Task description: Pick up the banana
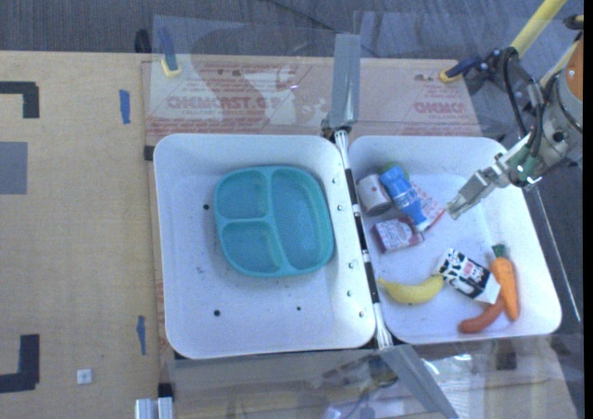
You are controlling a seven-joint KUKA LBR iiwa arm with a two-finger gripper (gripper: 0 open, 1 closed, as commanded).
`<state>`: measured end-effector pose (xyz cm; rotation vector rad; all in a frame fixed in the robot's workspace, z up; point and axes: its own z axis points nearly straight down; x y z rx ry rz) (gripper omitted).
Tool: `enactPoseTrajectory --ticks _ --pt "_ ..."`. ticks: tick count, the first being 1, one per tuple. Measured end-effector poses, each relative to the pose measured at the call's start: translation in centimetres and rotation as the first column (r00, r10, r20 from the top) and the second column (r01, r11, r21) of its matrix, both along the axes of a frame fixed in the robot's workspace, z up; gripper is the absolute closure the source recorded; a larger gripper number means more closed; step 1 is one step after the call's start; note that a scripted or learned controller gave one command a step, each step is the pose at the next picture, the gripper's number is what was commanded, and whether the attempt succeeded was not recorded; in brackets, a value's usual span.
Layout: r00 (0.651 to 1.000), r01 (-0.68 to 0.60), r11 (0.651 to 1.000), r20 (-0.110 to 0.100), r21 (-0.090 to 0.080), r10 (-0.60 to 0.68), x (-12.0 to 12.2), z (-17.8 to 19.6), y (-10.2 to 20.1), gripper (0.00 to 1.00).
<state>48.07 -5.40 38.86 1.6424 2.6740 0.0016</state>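
White bins, two side by side: the left bin [176, 250] holds one teal divided plate [274, 220], the right bin [537, 315] a small clutter.

One yellow banana [412, 289], short and curved with its ends turned up, lies near the right bin's front left corner, just beside one black-and-white carton [466, 274]. One orange carrot [505, 285] and one reddish sausage [484, 318] lie right of that. Farther back sit one blue can [402, 192], one grey block [372, 193] and one red packet [394, 235]. The gripper [460, 206] hangs above the bin's middle, well apart from the banana; whether its fingers are parted I cannot tell.
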Motion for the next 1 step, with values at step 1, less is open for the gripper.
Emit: enactPoseTrajectory --ticks 1 --pt "0.995 -0.096 0.995 -0.002 0.001 0.096 0.28 -20.42 2.91 0.00"
